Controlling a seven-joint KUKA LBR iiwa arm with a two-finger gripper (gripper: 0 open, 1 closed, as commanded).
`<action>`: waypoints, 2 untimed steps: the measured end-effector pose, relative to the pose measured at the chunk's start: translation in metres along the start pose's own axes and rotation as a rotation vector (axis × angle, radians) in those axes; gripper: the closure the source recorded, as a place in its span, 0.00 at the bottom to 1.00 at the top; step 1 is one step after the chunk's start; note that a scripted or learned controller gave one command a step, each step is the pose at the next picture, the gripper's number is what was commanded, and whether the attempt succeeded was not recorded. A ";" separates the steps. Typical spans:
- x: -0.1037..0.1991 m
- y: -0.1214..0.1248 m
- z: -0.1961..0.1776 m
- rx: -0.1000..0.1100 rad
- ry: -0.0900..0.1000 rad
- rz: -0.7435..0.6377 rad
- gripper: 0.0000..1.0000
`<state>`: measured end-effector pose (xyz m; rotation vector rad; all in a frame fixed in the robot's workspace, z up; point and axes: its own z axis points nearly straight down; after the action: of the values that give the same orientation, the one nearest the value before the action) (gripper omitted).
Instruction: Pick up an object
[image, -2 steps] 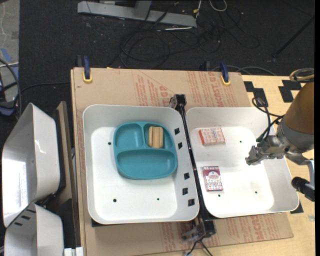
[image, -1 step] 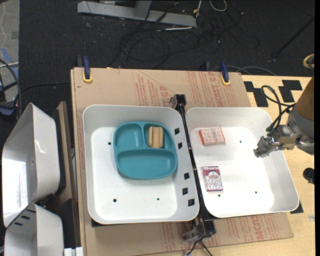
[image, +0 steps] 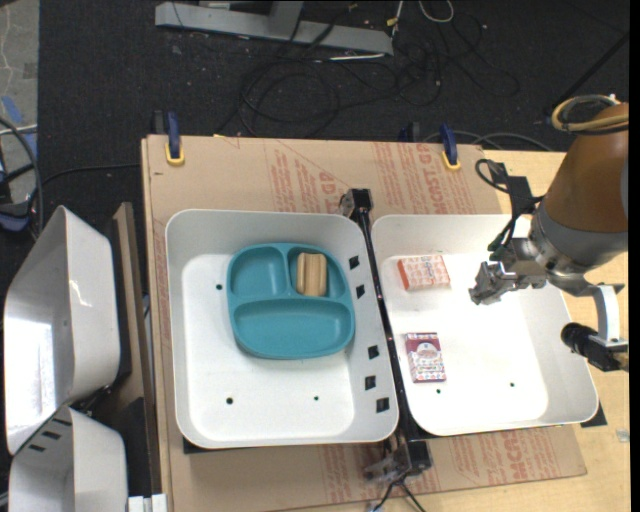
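- So the hand (image: 487, 285) is hanging over the right bin (image: 560, 400), up near its back half, coming in from the right. It's too small and dark for me to say whether it's wide or narrow, so honestly can't tell. Nothing looks to be held in it.
- Closest candidate is the pale pink packet (image: 422, 271), lying flat just left of the hand. The red carton (image: 426, 357) sits nearer the front of the same bin, well apart from the packet.
- My guess for doing this well: slide left until it's centred over the packet, line up across its short side, then drop straight down. It's a flat thing, so it'd have to go low to get any bite.
- Room-wise, the packet is near the divider between the bins, so the left side is the tight one. Floor around the carton is more open.
- The left bin (image: 190, 330) has a teal tray (image: 290, 325) with a wooden block (image: 312, 274) in one compartment. That's a longer reach across the desk.
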<state>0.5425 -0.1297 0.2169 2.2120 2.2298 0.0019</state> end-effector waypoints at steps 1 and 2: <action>0.047 0.012 0.005 0.001 -0.001 0.003 1.00; 0.091 0.034 -0.009 -0.001 0.000 0.003 1.00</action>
<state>0.5759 -0.0383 0.2258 2.2148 2.2259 0.0023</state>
